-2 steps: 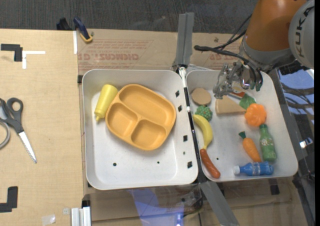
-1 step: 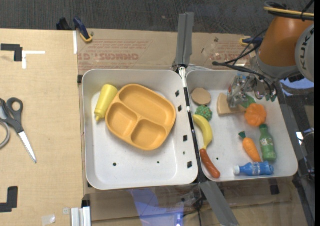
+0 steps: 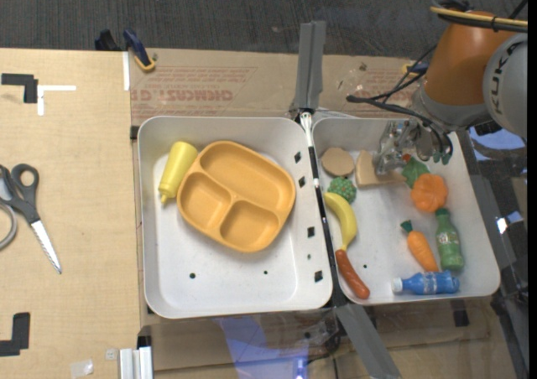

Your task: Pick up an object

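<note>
— Cardboard-covered bench under two white bins; scissors at left edge. Left bin: orange divided plate with a yellow bottle touching its left rim. Right bin: toy food scattered throughout.

— And the gripper?

— Low in upper part of right bin, just beside a tan block, near a brown round piece and an orange fruit. Open or closed: cannot tell. Nothing visibly held.

— Likely target?

— Probably the tan block or the green piece at lower right of the metal. Only a guess.

— Risks?

— Crowding. Could nudge the block into the round piece, or close on two things at once. Bin wall close by at top; might clip it.

— Further down?

— Banana, sausage, carrot, green bottle, blue bottle. Well apart from the tool.

— Hard to read?

— Wrist cables blur the tool's outline; arm cut off at right edge.
</note>
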{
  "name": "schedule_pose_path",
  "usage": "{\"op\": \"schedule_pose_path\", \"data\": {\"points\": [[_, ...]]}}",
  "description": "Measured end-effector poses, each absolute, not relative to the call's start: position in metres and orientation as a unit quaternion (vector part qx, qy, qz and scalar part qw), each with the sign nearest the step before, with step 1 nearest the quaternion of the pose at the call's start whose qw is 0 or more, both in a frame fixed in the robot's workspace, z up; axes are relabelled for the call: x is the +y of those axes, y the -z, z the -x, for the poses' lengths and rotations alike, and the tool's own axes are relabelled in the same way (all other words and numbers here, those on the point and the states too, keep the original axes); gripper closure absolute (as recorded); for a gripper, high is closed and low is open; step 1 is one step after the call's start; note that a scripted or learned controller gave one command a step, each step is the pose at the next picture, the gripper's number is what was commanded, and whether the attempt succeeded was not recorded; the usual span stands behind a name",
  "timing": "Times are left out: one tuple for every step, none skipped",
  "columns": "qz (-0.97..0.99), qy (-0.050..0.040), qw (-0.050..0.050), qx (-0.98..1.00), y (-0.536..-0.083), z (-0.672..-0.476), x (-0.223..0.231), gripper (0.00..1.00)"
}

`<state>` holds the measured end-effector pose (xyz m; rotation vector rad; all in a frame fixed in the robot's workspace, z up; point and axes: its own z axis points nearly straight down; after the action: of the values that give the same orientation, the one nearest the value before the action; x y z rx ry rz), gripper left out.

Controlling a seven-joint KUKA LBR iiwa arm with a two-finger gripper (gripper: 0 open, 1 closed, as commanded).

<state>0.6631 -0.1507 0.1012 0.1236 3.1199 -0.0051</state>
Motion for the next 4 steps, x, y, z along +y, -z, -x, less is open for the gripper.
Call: {"op": "schedule_pose_path", "data": {"points": [[-0.039,0.0023,0.014,0.999,-0.113,-0.665,-0.151,1.00],[-0.023,-0.0001,0.001,1.000,-0.096,-0.544,-0.175,1.00],[-0.023,-0.0001,0.001,1.000,-0.096,-0.545,-0.175,0.00],[-0.030,0.0006,0.012,0.999,-0.098,-0.486,-0.194,0.00]]}}
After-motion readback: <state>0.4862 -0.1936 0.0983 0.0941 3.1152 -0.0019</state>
